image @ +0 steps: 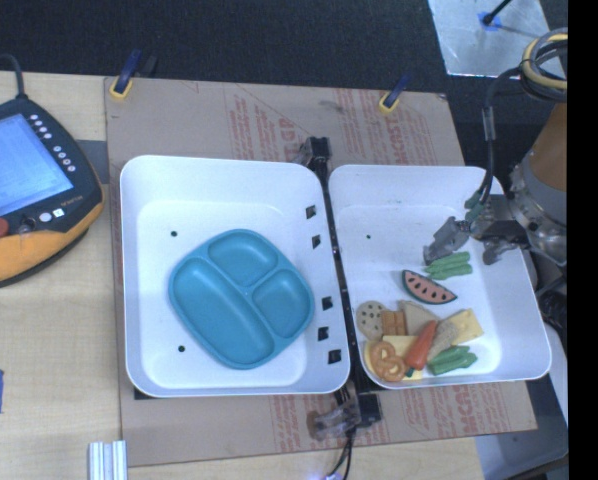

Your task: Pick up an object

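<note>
The right bin (379, 208) holds a heap of toy food. A green bean pod (449, 265) lies near its right wall, with a watermelon slice (428, 287) just below it. Toward the front lie a brown cookie (370, 318), a red chili (423, 343), a yellow cheese wedge (463, 326), an orange slice (384, 360) and a second green pod (451, 361). My gripper (471, 246) hangs over the bin's right side, right above the upper pod. Its fingers stand apart with nothing between them.
A blue divided plate (241, 296) lies in the left bin (149, 188). A teach pendant (29, 193) rests on the bench at far left. Black clips (319, 151) join the bins along the middle. The arm's cables (489, 138) hang by the right bin's far corner.
</note>
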Controlling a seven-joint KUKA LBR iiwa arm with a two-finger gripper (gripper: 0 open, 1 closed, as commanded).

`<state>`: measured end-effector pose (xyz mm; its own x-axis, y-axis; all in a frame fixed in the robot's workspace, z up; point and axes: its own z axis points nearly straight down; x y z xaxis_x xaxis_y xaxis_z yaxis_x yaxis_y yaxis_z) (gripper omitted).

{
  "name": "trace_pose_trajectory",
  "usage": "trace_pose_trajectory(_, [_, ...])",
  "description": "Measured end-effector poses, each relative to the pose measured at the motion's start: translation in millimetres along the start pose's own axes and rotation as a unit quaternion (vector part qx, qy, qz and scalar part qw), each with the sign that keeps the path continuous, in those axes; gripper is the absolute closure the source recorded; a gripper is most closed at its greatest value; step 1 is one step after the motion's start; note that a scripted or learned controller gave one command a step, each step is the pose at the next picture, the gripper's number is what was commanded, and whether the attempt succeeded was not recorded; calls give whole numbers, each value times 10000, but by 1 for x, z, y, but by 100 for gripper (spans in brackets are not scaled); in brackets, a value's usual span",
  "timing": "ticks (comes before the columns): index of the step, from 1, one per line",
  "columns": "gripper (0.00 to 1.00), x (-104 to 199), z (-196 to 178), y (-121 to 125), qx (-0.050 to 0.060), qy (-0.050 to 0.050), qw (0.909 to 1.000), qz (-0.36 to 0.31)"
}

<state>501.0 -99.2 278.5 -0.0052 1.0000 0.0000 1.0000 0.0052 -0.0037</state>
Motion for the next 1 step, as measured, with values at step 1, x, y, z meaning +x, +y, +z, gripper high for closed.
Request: trace_pose_trajectory(1, [0, -30, 79, 67, -7, -16, 10000, 2])
